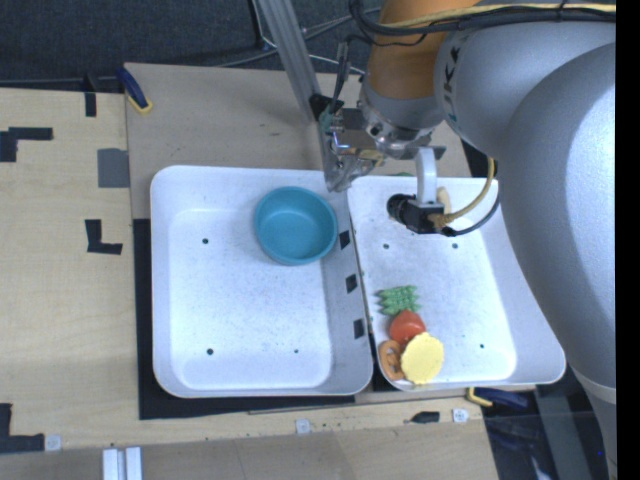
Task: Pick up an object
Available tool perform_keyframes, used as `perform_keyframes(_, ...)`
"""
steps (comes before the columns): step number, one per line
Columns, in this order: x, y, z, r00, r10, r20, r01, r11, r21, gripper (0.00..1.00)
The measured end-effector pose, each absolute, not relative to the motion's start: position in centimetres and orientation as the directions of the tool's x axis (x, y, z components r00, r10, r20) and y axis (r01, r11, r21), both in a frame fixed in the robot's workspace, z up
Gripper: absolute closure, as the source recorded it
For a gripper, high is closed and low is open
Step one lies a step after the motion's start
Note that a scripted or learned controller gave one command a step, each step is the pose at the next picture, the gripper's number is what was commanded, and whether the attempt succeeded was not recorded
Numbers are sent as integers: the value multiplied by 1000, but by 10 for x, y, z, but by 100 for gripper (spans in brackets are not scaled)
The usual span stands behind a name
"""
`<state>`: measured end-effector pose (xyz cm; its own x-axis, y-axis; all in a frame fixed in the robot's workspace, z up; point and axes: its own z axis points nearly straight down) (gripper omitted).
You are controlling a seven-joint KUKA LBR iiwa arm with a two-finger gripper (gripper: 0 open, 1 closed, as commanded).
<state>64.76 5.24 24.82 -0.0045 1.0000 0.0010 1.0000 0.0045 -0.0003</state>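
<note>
Upright blue bowl, mouth up

You are seeing a bowl sitting in the left bin, toy food lying in the right bin.

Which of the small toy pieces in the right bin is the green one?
The green piece is the one at the top of the cluster, above the red piece and the yellow piece.

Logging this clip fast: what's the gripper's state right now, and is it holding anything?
Gripper: cannot be told; it sits above the back rim between the bins, beside the blue bowl.
</note>
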Motion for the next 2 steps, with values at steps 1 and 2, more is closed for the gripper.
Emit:
perform_keyframes(1,657,97,232,-3,1000,0,1000,3,-2,100)
perform_keyframes(2,657,95,233,-1,1000,-1,1000,1,-1,0)
